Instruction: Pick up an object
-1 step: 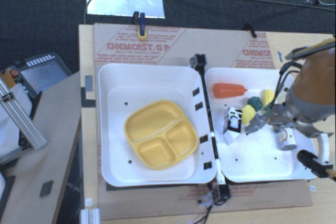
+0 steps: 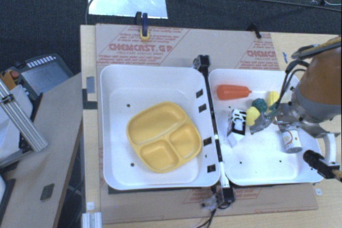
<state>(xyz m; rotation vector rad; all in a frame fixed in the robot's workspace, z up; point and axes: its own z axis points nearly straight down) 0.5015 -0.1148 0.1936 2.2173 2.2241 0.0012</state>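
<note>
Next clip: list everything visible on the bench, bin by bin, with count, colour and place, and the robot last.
Bins: two, white, side by side on the bench.
Divided plate: one, yellow, three compartments, middle of the left bin.
Carrot toy: one, orange, upper left of the right bin.
Black-and-white packet: one, left part of the right bin, below the carrot toy.
Small toys: a cluster, yellow and teal, centre of the right bin by the gripper.
Small can: one, white with markings, right part of the right bin.
Arm: one, orange band, over the right bin.
Gripper: one, grey, low beside the small toys.
</note>
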